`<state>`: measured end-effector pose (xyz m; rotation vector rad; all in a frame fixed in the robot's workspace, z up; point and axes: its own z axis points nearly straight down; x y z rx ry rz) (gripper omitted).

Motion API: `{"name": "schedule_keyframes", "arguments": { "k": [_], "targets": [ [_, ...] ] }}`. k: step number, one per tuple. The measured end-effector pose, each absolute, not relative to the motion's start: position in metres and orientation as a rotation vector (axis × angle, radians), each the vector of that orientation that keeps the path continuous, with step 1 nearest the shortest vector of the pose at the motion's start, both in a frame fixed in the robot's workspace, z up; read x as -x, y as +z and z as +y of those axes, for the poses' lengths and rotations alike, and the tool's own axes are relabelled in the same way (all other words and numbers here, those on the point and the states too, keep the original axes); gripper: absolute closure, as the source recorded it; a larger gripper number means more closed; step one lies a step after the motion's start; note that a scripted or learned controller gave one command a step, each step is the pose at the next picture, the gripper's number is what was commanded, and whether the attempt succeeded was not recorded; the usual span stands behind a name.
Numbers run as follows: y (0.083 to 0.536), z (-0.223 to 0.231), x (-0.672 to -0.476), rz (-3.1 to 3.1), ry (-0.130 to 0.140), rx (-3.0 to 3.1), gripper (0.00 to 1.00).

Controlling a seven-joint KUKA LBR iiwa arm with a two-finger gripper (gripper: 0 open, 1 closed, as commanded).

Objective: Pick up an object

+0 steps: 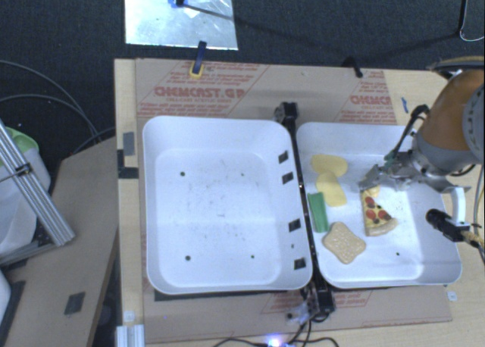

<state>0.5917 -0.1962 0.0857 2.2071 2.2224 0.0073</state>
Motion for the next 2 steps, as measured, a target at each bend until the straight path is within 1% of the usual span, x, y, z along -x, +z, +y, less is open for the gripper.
{"name": "schedule_keyframes", "arguments": {
  "k": [1, 2],
  "targets": [
    [0.096, -0.196, -0.589, 2.223, 0.005, -2.211, 1.00],
    [0.088, -0.206, -0.567, 2.216, 0.010, -2.214, 1.00]
  ]
}}
